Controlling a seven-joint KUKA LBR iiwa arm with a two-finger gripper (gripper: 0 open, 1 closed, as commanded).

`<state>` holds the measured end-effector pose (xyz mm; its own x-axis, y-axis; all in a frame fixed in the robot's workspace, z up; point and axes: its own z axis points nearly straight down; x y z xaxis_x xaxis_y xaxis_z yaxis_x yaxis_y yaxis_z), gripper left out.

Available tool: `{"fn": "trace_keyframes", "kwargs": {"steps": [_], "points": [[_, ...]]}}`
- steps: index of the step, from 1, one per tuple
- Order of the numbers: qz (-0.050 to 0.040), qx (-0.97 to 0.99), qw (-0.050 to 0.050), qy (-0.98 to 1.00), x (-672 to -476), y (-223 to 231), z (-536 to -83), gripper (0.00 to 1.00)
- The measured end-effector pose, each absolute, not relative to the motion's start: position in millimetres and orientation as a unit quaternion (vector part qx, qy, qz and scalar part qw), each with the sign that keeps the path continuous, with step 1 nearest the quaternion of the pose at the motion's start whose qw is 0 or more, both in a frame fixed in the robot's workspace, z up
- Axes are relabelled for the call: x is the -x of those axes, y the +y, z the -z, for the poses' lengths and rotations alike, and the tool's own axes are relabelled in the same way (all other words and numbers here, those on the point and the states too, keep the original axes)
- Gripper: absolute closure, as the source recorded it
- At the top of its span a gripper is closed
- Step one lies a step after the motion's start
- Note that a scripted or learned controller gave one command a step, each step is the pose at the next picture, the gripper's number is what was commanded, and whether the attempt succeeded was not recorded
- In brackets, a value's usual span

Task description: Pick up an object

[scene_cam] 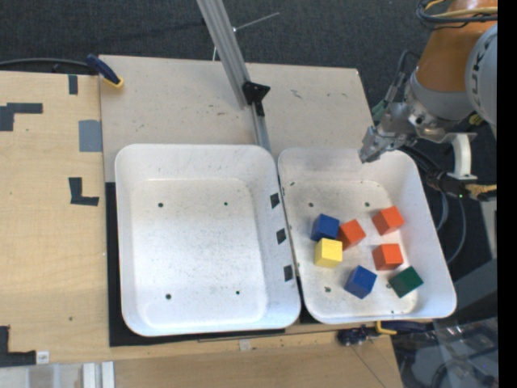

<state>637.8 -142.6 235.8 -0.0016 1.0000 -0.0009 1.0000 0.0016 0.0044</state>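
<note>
We see the gripper (pixel 373 151) over the far rim of the right bin (pixel 432 241) — whether it is wide or narrow we cannot tell. The blocks lie below it, well apart — blue block (pixel 325 226), yellow block (pixel 329 252), green block (pixel 405 280).

1. A robotics lab or test bench is suggested: an industrial arm (pixel 456 55), grey and orange, is mounted beside a plywood bench (pixel 48 217).
2. Two white bins (pixel 129 217) are set side by side on a dark mat.
3. Tape marks, an aluminium rail (pixel 226 39) and loose cables are seen.
</note>
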Motion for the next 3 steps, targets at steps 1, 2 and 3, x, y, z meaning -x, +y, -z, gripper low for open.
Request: {"fn": "trace_keyframes", "kwargs": {"steps": [1, 2, 3], "points": [[-0.0008, -0.705, -0.001, 0.71, -633.9, -86, -245, 1.0], [-0.0002, -0.705, -0.001, 0.709, -632.0, -41, -247, 1.0], [0.0004, -0.705, -0.001, 0.709, -633.2, 6, -240, 1.0]]}}
